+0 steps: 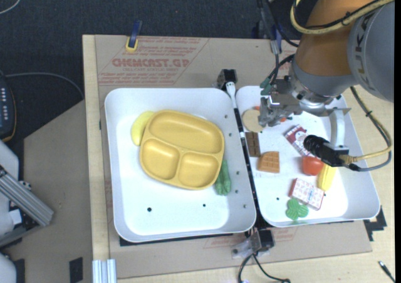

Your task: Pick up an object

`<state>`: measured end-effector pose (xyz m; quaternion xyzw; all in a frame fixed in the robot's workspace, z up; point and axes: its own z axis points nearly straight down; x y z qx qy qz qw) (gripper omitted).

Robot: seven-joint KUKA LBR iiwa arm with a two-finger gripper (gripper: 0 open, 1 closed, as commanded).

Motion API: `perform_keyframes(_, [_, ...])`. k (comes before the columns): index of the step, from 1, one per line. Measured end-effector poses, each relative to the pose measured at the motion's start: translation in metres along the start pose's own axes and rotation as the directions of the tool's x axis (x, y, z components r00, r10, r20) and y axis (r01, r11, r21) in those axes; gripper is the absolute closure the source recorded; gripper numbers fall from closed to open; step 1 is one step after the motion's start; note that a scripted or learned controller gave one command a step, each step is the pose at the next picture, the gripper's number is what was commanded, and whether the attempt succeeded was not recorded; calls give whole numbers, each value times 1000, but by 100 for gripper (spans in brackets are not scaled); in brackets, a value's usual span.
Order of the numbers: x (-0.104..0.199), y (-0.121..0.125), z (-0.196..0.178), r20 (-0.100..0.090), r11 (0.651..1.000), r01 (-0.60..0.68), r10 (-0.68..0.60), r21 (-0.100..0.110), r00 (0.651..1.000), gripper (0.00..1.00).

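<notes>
Fingers of gripper [270, 114]: can't tell if open or holding anything. Just below them, waffle piece [270, 162] looks light, stiff; grip across its flat sides.

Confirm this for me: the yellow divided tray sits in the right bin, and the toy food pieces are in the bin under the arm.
One detail is wrong. The camera view shows the yellow divided tray in the left bin, not the right one. The toy food pieces, such as the waffle piece, do lie in the right bin under the arm.
</notes>
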<state>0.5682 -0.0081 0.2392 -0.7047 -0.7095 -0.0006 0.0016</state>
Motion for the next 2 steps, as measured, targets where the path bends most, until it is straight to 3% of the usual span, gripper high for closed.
perform_keyframes(1, [54,-3,2,0,1000,0,0,1,1000,100])
perform_keyframes(2, [72,-23,20,2,1000,-5,5,4,1000,100])
